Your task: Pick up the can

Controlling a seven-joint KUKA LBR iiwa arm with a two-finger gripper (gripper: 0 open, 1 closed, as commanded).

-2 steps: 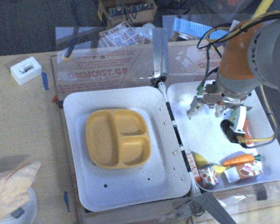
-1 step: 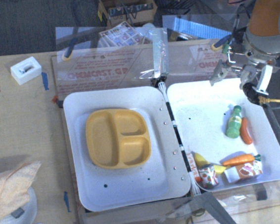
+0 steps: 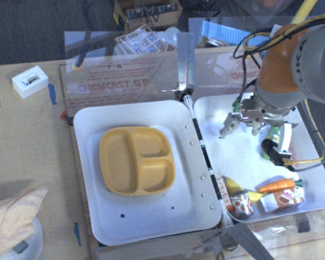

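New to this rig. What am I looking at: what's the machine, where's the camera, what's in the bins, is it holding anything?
It is one picture, from a fixed camera above the bench looking down at a slant. The grey machine with the orange band is a robot arm reaching in from the right. Its gripper is the grasping part. It hangs over a bare part of the right bin, and I see nothing held in it. The left bin holds a yellow divided plate. Along the right bin's near edge lie a carrot, a banana, a white carton and what looks like the can, still untouched.
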